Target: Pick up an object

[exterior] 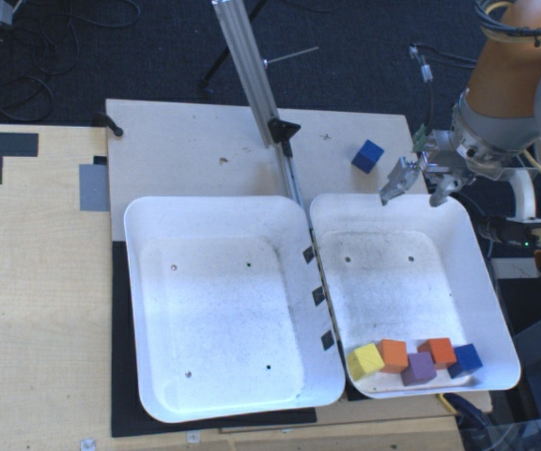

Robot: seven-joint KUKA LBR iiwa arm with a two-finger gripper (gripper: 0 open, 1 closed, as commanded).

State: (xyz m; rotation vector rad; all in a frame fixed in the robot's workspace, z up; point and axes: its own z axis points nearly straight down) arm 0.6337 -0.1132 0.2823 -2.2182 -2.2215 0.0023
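1. The gripper (419, 184) hangs above the far rim of the right bin (482, 261), its two fingers spread apart with nothing between them.
2. Five cubes cluster at that bin's near edge: yellow cube (366, 359), orange cube (394, 354), purple cube (419, 368), red-orange cube (439, 350), blue cube (466, 358).
3. Another blue block (367, 155) lies on the bench beyond the bins.
4. The left bin (148, 252) sits alongside.

two white bins (219, 407) speckled with dark flecks. in the right bin at five o'clock: a yellow block (366, 359), two orange blocks (394, 353), a purple block (419, 368) and a blue block (466, 358). another blue block (367, 155) on the pale board at one o'clock. the arm (507, 64) is orange over grey.
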